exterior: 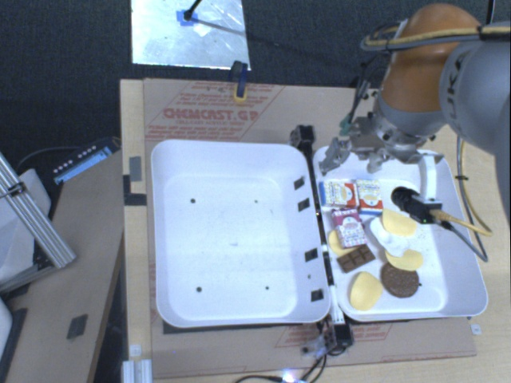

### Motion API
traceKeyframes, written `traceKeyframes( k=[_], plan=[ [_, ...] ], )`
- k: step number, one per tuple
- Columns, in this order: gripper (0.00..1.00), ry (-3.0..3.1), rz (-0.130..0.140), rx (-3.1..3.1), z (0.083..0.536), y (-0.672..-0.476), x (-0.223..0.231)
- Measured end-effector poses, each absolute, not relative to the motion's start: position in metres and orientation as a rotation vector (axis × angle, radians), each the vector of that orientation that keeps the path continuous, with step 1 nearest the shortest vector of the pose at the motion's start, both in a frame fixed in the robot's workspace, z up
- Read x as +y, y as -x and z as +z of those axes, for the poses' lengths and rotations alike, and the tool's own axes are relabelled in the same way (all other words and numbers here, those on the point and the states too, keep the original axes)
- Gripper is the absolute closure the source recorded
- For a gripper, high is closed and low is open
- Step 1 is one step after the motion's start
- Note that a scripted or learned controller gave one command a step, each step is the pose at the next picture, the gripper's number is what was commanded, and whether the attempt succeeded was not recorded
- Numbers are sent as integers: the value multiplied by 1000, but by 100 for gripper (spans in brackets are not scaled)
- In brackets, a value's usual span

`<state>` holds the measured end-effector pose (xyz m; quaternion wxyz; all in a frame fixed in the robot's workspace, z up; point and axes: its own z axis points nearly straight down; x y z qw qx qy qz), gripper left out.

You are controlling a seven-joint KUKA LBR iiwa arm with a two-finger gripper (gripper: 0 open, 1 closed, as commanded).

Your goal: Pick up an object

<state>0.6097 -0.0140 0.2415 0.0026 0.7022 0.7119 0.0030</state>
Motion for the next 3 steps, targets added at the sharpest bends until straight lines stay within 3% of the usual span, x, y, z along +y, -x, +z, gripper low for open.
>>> traceKeyframes(
  k=[1,2,3],
  plan=[
    [100,-2212,7,2227,250,-608,-20],
    [100,-2204,16,2229,323,-645,43],
    [100,-2207,12,2230,359,-670,110]
  ],
)
